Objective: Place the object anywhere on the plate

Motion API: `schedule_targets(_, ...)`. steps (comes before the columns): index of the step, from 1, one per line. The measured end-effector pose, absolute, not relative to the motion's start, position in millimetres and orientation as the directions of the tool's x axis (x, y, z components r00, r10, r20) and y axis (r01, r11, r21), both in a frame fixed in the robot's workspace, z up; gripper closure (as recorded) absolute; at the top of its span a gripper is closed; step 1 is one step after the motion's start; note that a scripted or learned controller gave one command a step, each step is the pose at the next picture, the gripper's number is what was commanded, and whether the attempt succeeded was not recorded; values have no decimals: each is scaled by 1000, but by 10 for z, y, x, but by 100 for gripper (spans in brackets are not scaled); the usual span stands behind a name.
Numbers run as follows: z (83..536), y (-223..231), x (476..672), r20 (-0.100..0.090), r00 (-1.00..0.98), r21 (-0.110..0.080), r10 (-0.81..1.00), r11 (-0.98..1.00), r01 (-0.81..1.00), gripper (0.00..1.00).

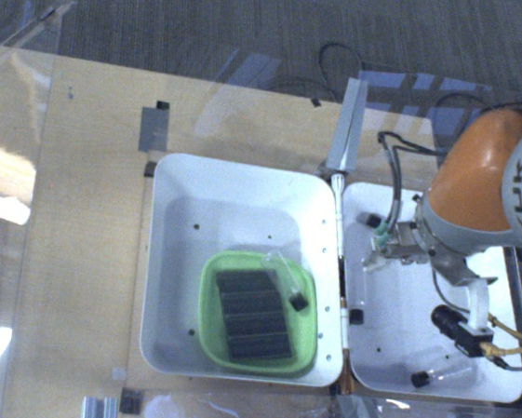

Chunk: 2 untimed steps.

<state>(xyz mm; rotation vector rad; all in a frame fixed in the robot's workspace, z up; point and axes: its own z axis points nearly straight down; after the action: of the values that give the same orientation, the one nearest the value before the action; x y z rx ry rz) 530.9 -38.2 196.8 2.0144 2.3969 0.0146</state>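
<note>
the end effector (397, 250) sat over the right bin (384, 358), near that bin's upper left part, below the arm (489, 183) with its orange band. whether it was spread or pressed together could not be told — the wrist covered it. nothing was seen in its grasp.

a small clear tube with a dark cap (437, 374) lay on the floor of the right bin near its lower edge, well apart from the end effector. a dark fitting with cabling (458, 331) hung just above it.

the green plate (304, 283) rested in the left bin (182, 241), toward its lower right. a dark ridged object (251, 315) lay across the plate — with a clear tube, dark-capped (290, 286), beside it on the plate's upper right.

both bins stood side by side on the tabletop (71, 229).
</note>
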Motion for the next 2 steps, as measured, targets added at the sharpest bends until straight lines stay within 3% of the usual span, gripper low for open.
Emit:
schedule_targets(1, 1968, -382, 5309, -2, -172, 14, 985, 172, 985, 0)
schedule_targets(2, 1933, -966, 5593, -3, -197, 7, 980, 197, 980, 0)
